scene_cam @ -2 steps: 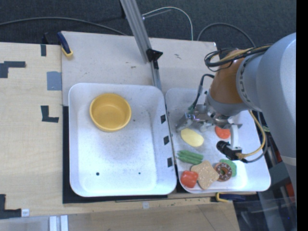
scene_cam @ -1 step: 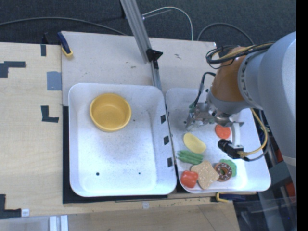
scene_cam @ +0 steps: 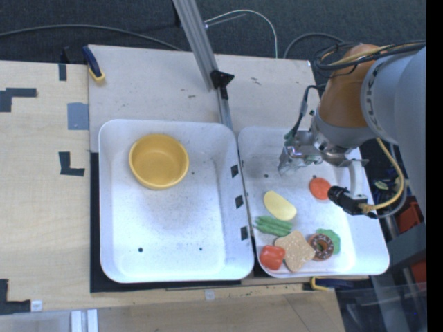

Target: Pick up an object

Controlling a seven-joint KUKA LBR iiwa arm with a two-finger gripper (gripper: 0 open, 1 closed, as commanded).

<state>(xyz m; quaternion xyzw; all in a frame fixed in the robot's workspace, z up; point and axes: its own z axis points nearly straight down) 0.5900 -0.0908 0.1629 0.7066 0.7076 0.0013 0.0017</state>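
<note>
Camera view: no readable writing anywhere. Gripper [scene_cam: 289, 159] hovers over the right bin [scene_cam: 257, 147]; whether it is apart or together, I cannot tell. Yellow bowl [scene_cam: 158, 160] sits in the left bin [scene_cam: 111, 206]; toy foods [scene_cam: 296, 237] cluster below the gripper.

- The left bin [scene_cam: 114, 206] is white with fine dark speckles.
- The bowl [scene_cam: 158, 160] in it is plain yellow.
- The right bin [scene_cam: 259, 147] is white.
- Toy food in the right bin: a pale yellow lemon [scene_cam: 279, 205], green pea pods [scene_cam: 273, 225], a tan slice of bread [scene_cam: 297, 250], a red pepper [scene_cam: 272, 256], an orange-red tomato [scene_cam: 319, 188], and a brown doughnut [scene_cam: 321, 245] on a green leaf.
- The arm [scene_cam: 387, 95] is grey with an orange band.
- The bench [scene_cam: 34, 206] is pale wood with dark tape marks.
</note>
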